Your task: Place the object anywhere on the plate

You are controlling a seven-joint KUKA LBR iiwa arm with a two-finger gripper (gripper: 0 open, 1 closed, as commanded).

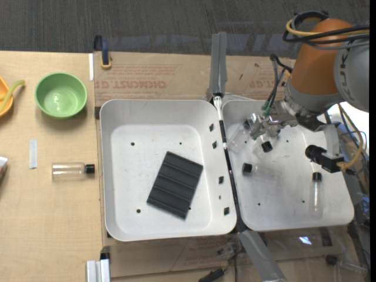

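Observation:
A flat black ribbed plate (175, 184) lies at a slant in the middle of the left bin (117, 157). Near the right side of the right bin (282, 210) lies a small clear vial (316, 191), its dark cap pointing to the back. My gripper (257, 157) hangs over the back left part of the right bin, well to the left of the vial. It is open, its two dark fingertips (266, 146) apart with nothing between them. The grey arm with its orange band (320, 69) comes in from the upper right.
On the bench to the left stand a green bowl (61, 95) and a clear bottle with a black cap (71, 169) on its side. A metal divider (218, 69) runs between the bins. Cables and a black fitting (322, 155) crowd the right bin's right edge.

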